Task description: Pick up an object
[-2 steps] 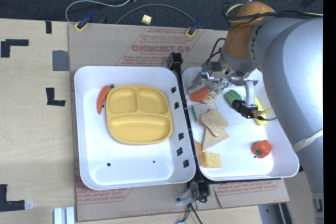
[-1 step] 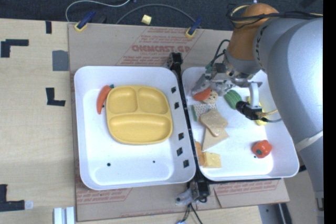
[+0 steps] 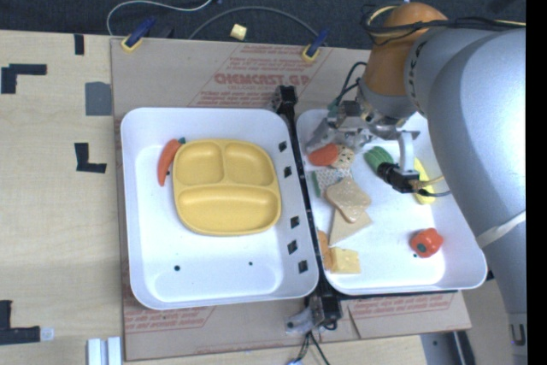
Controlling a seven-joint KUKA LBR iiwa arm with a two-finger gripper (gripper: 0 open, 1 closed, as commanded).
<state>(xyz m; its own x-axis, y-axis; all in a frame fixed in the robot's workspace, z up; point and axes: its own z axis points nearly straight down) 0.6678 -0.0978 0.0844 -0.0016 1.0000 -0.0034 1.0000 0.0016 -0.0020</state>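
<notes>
Claw (image 3: 335,135), grip state unclear, hangs just above what seems a tomato (image 3: 322,155).

camera: fixed overhead | slanted down | both bins (image 3: 137,184) in frame

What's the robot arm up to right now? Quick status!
Gripper low at right bin's top-left corner. Red-orange piece just beneath, not visibly gripped. Bread slices crowd nearby.

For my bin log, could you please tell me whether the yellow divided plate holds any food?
Empty: all three compartments of the yellow divided plate show bare yellow. The carrot lies beside it on the left bin floor.
</notes>
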